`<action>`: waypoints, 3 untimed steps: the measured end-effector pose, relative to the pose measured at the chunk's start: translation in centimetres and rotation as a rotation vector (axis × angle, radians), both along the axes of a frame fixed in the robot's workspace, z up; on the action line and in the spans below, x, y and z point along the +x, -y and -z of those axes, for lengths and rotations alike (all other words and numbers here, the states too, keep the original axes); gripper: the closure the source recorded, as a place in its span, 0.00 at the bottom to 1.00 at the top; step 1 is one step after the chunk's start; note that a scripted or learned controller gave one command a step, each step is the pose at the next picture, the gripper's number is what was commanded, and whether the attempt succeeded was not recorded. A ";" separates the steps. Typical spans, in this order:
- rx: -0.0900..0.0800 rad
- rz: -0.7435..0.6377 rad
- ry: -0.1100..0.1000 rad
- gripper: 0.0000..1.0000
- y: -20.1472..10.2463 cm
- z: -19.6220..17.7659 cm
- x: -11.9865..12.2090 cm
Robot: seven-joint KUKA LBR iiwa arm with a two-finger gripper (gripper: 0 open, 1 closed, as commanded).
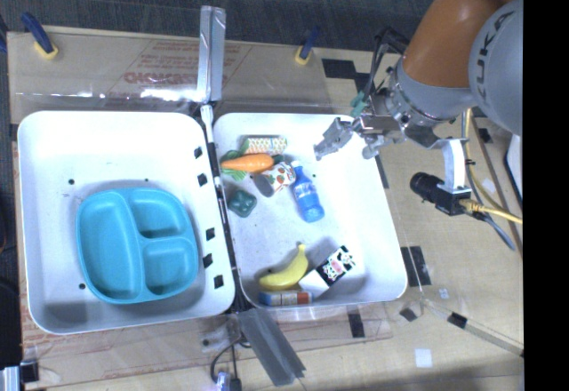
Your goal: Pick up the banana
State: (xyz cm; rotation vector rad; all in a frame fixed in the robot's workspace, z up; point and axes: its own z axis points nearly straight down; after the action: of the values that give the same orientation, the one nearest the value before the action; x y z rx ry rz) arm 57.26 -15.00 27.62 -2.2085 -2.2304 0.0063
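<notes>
The yellow banana lies near the front edge of the right bin, touching a black-and-white carton and a red-and-yellow item beneath it. My gripper hangs above the bin's back right part, well away from the banana, with its grey fingers spread open and nothing between them.
At the back of the right bin lie a carrot, a green packet, a small printed can, a blue bottle and a dark green piece. The left bin holds a blue divided plate.
</notes>
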 end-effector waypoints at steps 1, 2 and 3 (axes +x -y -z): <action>0.000 0.102 -0.001 0.00 -2.5 15.4 -4.1; 0.001 0.144 0.001 0.00 -4.1 18.7 -9.6; -0.001 0.137 0.002 1.00 -4.0 17.9 -9.5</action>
State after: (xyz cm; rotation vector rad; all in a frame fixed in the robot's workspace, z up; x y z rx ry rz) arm 47.76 -10.95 9.74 -2.3572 -2.0753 0.0043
